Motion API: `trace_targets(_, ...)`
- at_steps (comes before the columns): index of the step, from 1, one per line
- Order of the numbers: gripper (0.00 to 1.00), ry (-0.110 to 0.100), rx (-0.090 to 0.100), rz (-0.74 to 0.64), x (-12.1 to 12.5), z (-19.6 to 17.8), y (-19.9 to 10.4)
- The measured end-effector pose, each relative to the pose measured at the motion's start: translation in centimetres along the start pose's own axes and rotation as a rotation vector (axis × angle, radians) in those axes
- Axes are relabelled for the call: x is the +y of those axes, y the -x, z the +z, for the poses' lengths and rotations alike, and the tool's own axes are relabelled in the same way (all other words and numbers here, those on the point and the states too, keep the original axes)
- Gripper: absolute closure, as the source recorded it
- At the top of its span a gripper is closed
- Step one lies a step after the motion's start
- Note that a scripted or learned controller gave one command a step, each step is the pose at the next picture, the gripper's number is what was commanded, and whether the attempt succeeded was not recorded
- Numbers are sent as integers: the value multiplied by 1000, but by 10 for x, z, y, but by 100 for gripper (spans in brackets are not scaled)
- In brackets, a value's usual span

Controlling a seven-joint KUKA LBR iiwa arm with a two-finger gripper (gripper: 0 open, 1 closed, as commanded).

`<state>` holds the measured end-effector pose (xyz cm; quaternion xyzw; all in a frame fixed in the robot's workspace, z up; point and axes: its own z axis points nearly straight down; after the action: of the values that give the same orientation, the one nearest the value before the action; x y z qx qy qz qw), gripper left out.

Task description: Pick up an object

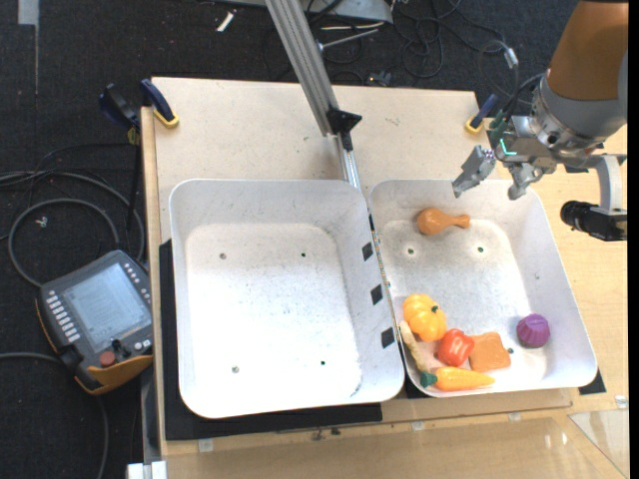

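My gripper hangs above the far edge of the right bin, its two fingers spread apart with nothing between them. Just below and left of it a tan drumstick toy lies in the bin. Near the bin's front sit a yellow pepper, a red pepper, an orange block, a carrot and a purple ball.
The left bin stands beside the right one, a divider with black clips between them. A metal pole slants over the bench's back. Blue-and-yellow clamps grip the bench corners. A pendant lies on the floor left.
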<state>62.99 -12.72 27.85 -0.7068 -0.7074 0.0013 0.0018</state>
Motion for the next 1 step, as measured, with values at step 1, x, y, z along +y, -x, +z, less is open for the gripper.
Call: trace_targets(1,0,5,0,0,1,-3,0)
